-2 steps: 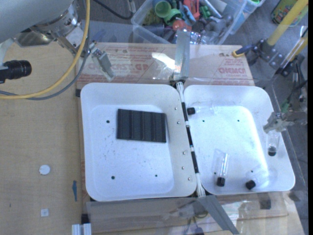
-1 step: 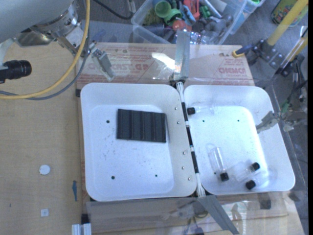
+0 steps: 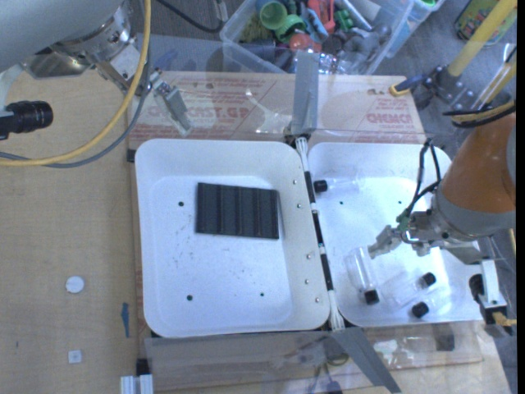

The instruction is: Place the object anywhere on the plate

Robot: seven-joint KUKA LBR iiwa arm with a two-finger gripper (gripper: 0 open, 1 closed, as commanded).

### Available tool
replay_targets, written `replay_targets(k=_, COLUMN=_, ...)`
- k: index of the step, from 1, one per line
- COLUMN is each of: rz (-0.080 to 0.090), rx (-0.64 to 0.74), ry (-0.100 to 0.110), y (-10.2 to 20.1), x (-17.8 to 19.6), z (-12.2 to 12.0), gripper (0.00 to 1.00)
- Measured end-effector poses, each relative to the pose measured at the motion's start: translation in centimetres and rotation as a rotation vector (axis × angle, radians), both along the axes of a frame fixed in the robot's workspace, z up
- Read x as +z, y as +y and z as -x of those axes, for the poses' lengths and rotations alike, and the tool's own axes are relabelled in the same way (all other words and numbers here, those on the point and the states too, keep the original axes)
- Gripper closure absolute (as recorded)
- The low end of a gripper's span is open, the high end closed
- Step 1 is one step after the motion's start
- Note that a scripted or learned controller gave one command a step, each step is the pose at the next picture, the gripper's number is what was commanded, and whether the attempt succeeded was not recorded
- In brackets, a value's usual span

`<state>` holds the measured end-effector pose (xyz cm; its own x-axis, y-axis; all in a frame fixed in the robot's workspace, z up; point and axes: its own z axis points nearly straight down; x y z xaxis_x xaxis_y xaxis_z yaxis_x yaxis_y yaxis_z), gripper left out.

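White plastic forms the two shallow bins seen side by side in the camera view. On the floor of the left white bin (image 3: 156,220) a dark grey ribbed rectangular plate (image 3: 238,211) is laid flat, slightly above the middle. In the right white bin (image 3: 361,167) several clear plastic bottles with black caps are scattered: one clear bottle (image 3: 362,272) is stood near the lower left part of the floor, a second clear bottle lying on its side (image 3: 406,290) is found just beside it, and a third clear bottle (image 3: 338,186) is placed near the upper left corner. None of them is on the plate.

The grey arm with its orange band (image 3: 484,175) is brought in from the right, and the two-finger gripper (image 3: 395,238) is held over the right bin, near the standing bottle; whether it is open or closed cannot be told.

Red printing is seen on the cardboard (image 3: 246,109) behind the bins, but it cannot be read with certainty.
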<state>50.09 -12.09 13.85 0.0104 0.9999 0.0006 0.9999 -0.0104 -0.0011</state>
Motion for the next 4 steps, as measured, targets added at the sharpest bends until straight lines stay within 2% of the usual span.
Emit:
replay_targets(k=1, rz=-0.001, rx=-0.576, ry=-0.004, y=1.9, x=-5.1, z=-0.1, gripper=0.00)
replay_targets(k=2, rz=0.001, rx=-0.584, ry=0.001, y=16.5, x=4.5, z=1.2, gripper=0.00)
replay_targets(k=3, rz=0.003, rx=-0.814, ry=0.001, y=25.6, x=3.3, z=1.8, gripper=0.00)
replay_targets(k=4, rz=-0.001, rx=-1.022, ry=-0.003, y=32.4, x=-5.0, z=2.0, gripper=0.00)
